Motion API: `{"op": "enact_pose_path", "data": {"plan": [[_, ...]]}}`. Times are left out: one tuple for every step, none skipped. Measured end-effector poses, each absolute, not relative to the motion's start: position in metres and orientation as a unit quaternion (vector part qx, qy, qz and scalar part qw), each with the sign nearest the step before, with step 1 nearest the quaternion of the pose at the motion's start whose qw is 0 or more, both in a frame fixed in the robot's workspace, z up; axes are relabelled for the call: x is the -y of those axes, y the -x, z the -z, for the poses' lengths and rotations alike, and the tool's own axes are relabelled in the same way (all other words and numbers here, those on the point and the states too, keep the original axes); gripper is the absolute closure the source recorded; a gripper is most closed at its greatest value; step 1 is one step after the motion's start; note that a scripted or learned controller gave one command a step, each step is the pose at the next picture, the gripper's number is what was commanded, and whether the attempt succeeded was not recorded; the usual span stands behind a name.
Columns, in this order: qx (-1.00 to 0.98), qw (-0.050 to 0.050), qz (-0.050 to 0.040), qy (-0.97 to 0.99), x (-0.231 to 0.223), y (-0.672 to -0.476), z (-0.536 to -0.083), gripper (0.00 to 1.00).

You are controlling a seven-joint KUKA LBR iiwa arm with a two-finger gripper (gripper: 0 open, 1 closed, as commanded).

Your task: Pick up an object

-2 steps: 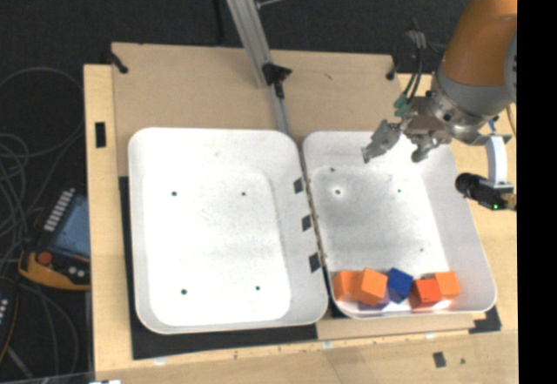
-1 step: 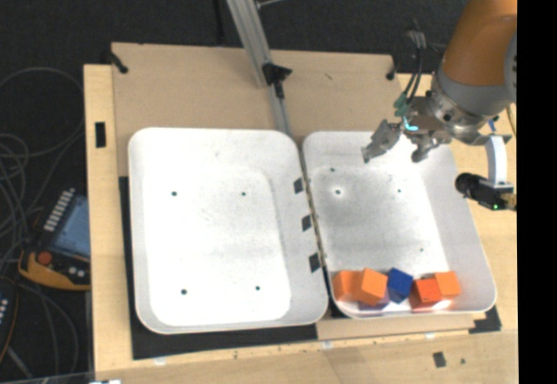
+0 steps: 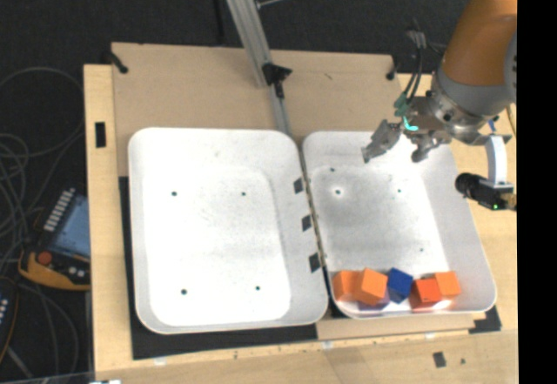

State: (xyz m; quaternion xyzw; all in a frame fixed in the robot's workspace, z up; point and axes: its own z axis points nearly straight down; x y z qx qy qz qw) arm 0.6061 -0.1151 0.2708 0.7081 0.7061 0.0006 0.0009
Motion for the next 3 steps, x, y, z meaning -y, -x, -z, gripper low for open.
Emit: {"op": "enact_pose_path", "data": {"plan": [[-0.708,0.005,-0.0025,-0.706,0.121,-0.638,-0.34,0.0],[-0.706,-0.003,0.0034,-0.708,0.141,-0.564,-0.25,0.0],[-0.706,-0.002,0.0022,-0.708,0.17,-0.565,-0.101,0.0]]}}
